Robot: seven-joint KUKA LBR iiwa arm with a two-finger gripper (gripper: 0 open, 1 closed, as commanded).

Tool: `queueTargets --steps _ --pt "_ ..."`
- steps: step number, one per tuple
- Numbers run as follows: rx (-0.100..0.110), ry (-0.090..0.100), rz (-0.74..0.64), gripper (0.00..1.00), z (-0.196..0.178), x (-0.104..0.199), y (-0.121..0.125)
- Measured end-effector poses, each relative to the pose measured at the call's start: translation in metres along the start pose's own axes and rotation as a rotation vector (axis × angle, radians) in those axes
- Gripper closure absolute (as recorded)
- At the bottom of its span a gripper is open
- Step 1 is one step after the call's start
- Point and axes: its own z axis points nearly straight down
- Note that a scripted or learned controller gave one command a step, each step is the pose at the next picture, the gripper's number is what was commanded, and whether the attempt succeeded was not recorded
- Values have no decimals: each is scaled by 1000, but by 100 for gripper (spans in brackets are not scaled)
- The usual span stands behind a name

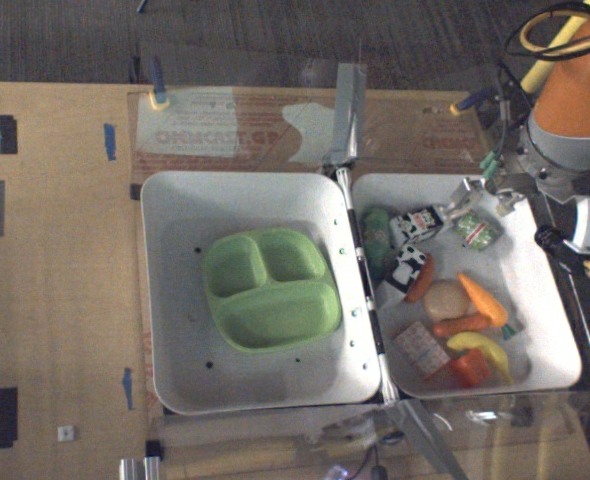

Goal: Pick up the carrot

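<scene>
The gripper (472, 196) hangs at the upper right of the frame, above the right bin (565, 363); whether it is wide or narrow I cannot tell. The carrot (484, 301) lies lower, among other toys. A green plate (271, 290) sits in the left bin (165, 268).

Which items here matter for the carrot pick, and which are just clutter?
Job: carrot; gripper; right bin.

Clutter: green divided plate in the left bin; cow toy; banana; green packet.
</scene>
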Motion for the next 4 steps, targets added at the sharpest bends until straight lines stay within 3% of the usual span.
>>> queueTargets --steps 1,2,3,4 --pt "1 1 21 0 107 3 -62" --pt "-2 1 -152 0 107 12 -114" --pt "-8 -2 -151 100 96 11 -112" --pt "2 2 -244 100 -5 95 -93"
